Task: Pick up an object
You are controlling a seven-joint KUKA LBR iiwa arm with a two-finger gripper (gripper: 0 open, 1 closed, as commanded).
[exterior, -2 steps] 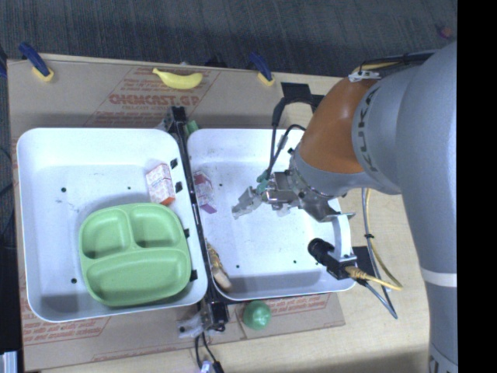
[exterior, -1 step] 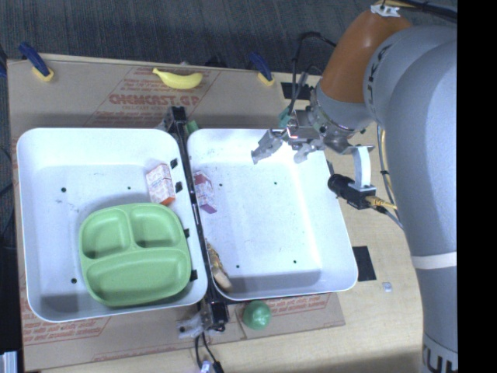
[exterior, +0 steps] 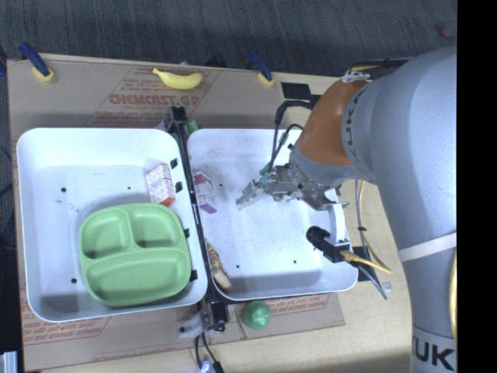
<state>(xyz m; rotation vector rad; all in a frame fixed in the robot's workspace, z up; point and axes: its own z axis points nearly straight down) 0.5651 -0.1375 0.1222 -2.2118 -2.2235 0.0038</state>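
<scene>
Your pincer (exterior: 247,196) hangs over the right bin (exterior: 256,282); can't tell its state, and the small carton (exterior: 203,190) lies just left.

Robotics lab / test cell, not a home or shop. Evidence: industrial grey arm (exterior: 404,154) w/ orange band, cabling at wrist. Two white bins (exterior: 46,154) side by side on a cardboard-covered bench (exterior: 116,99), cardboard held down w/ blue clamps (exterior: 36,62) + a yellow clamp (exterior: 178,77) at the far edge. Dark carpet-like floor (exterior: 155,14) beyond the bench. Contents are toy-ish test props: green divided tray (exterior: 136,252), small cartons (exterior: 159,183), green ball (exterior: 256,315).
</scene>
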